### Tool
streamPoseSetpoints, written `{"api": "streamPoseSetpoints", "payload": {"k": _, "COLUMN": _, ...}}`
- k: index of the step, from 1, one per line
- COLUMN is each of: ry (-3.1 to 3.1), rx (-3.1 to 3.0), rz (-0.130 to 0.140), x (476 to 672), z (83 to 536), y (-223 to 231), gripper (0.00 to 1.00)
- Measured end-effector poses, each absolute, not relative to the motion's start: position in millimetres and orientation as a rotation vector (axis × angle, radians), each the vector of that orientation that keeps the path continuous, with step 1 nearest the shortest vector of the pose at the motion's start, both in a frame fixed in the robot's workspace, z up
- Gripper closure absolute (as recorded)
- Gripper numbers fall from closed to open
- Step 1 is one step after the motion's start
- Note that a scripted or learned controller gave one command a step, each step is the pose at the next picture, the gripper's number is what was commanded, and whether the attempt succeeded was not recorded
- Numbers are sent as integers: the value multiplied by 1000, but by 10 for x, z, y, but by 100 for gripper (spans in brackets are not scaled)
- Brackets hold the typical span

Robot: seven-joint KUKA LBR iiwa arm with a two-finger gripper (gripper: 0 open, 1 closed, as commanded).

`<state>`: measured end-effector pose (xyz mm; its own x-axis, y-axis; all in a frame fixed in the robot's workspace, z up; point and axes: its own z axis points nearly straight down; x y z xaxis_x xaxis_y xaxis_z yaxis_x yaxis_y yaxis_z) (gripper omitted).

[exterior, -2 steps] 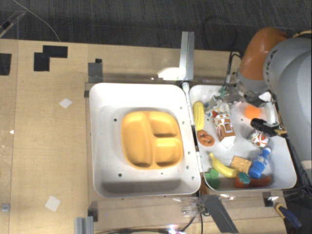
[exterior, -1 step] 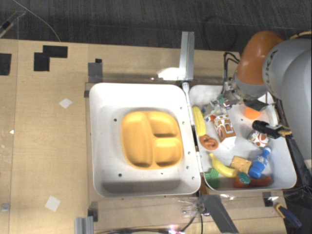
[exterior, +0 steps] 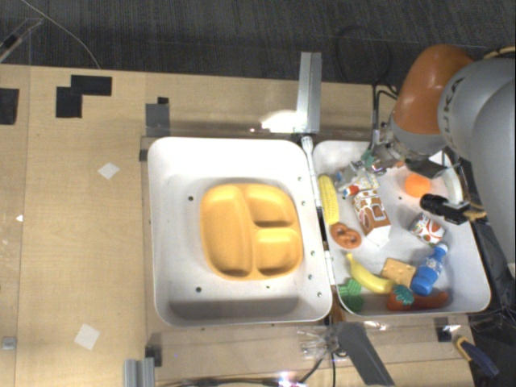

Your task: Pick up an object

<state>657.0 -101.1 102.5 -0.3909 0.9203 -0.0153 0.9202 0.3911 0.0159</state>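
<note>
Right bin holds the pile: corn cob along its left wall, banana and blue bottle near the front edge. Gripper sits over the back-left corner. Yellow divided tray lies mid left bin.

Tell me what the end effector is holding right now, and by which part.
Cannot be told: the arm covers the right bin's far corner, hiding any hold.
</note>
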Motion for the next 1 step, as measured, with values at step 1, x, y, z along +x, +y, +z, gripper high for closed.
{"api": "streamPoseSetpoints", "payload": {"k": 1, "ry": 2379, "rx": 2040, "rz": 11, "x": 6351, "z": 2102, "y": -484, "gripper": 100}}
